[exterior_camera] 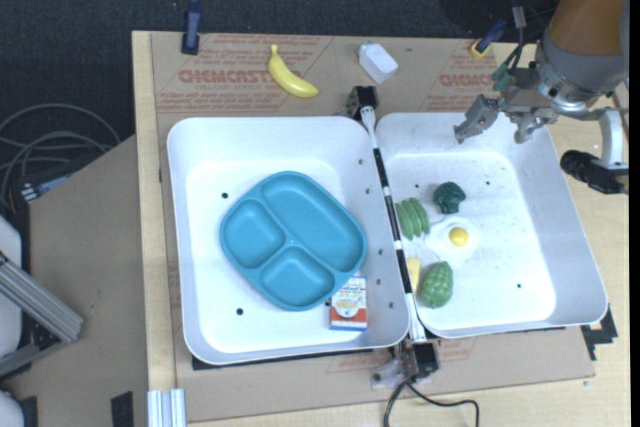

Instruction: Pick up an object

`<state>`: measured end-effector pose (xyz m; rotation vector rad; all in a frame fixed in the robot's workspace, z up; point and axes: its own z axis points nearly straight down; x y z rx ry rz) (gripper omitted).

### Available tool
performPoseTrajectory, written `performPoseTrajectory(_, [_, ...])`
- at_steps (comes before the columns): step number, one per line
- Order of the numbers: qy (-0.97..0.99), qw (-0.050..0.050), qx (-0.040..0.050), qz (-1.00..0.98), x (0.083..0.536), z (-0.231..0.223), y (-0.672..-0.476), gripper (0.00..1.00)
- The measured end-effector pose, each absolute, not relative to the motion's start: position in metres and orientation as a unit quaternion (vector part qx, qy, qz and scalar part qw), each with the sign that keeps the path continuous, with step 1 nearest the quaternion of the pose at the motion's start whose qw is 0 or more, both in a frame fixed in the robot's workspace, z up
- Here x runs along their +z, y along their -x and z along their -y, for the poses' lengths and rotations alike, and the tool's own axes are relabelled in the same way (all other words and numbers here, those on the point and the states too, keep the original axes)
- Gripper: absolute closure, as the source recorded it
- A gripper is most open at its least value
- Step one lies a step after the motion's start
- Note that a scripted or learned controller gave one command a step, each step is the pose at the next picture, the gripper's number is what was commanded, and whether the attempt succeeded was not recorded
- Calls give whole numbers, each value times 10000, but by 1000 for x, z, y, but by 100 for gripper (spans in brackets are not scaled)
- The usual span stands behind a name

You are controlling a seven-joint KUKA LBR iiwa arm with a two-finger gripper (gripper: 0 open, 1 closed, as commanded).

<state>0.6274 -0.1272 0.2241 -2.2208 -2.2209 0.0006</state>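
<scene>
I see the end effector (497, 120) at upper right, above the right bin's (560, 215) far edge, fingers spread apart, gripping nothing. Inside that bin lie broccoli (448, 196), an egg (457, 237) and green vegetables. The left bin (200, 175) holds a blue tray (290, 240).

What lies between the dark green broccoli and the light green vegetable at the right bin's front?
The fried egg, between broccoli and vegetable, in the camera view.
</scene>
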Motion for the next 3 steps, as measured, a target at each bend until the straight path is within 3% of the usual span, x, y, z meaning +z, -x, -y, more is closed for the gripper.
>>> performPoseTrajectory(1, [7072, -1, -1, 7070, 85, 104, -607, 0])
performPoseTrajectory(2, [7076, -10, -7, 7066, 95, 104, -607, 100])
performPoseTrajectory(3, [7065, -3, -12, 7077, 186, 31, -595, 100])
